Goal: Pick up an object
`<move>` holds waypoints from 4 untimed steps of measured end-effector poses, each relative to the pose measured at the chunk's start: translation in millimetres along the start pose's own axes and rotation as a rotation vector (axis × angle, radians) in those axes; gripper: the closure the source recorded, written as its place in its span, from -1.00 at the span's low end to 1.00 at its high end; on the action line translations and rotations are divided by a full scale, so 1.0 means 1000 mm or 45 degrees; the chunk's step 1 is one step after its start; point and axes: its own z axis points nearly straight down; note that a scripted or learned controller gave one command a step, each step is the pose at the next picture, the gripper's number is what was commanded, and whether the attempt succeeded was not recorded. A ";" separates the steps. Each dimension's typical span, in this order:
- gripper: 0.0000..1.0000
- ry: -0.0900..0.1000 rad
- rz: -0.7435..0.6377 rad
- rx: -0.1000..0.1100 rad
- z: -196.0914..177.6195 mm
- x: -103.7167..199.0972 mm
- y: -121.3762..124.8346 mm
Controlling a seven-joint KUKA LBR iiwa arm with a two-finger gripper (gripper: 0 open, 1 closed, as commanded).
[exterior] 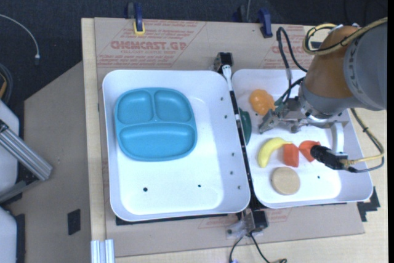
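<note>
— Where's the arm point(345, 71) right now?

— Over the right bin point(354, 191), reaching in from the right. The gripper point(289, 117) hangs low near the bin's upper left part, just beside the orange point(261, 100). Whether it is released or clenched, I can't tell from here; the wrist hides too much.

— Is it carrying anything?

— I see nothing between its tips, so I'd say no. All the pieces lie in that bin: the orange at the top left, a banana point(269, 149) below it, a red piece point(290, 155) just beside the banana, another red bit point(308, 150) next to that, and a tan disc point(285, 181) nearest the front rim.

— And the left bin point(178, 194)?

— It has a blue tray point(156, 124) (three compartments, nothing in them that I can see).

— So what should it go for?

— My guess is the orange, since it's closest. To do it well, the gripper should centre over the fruit, straddle its widest part and come straight down before closing; a round thing squirts out of an off-centre pinch. It also sits near the bin's left wall, so one tip needs room on that side. The cables point(284, 61) trailing beside the wrist want watching too.
</note>
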 end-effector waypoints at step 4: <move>1.00 -0.005 -0.002 -0.014 -0.129 -0.005 -0.013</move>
